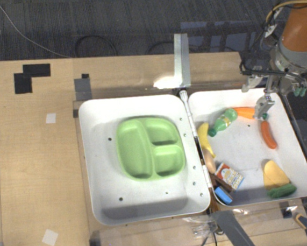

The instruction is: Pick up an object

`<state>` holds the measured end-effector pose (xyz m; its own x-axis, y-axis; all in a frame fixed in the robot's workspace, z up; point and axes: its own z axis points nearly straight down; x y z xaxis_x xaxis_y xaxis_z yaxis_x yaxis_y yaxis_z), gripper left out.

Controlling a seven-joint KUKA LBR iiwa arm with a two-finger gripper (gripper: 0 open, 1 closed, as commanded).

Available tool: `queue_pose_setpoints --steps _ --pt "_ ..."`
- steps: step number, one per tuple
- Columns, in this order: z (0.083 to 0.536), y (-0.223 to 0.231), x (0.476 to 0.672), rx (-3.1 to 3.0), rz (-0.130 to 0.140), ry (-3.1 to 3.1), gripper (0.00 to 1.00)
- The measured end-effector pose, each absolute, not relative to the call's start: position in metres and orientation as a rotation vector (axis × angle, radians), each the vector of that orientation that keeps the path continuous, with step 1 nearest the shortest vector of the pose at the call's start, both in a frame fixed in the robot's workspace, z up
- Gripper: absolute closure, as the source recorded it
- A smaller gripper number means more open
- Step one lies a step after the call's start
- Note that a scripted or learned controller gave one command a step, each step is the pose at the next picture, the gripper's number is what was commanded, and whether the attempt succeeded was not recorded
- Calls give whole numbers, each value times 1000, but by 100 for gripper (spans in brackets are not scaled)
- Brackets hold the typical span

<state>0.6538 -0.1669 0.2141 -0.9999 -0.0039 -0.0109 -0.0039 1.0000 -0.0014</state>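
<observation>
Toys are lying loose in the right bin (297,133): one orange carrot (244,112), one green bottle (222,122), one sausage (268,134), one banana (205,139), one yellow wedge (274,174). The pincer (263,106) is hanging over the carrot's right tip; its state is impossible to tell. One green plastic sectioned plate (149,148) is sitting in the left bin (101,168).

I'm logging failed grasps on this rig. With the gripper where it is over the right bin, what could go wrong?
The gripper hangs by the carrot and the sausage, so it might nudge one while closing on the other. Both lie near the right bin wall, so it may clip the rim.
</observation>
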Motion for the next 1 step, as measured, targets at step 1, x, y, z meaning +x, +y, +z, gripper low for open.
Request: queue_pose_setpoints --steps 1 --pt "89 -201 670 -51 -5 3137 0"
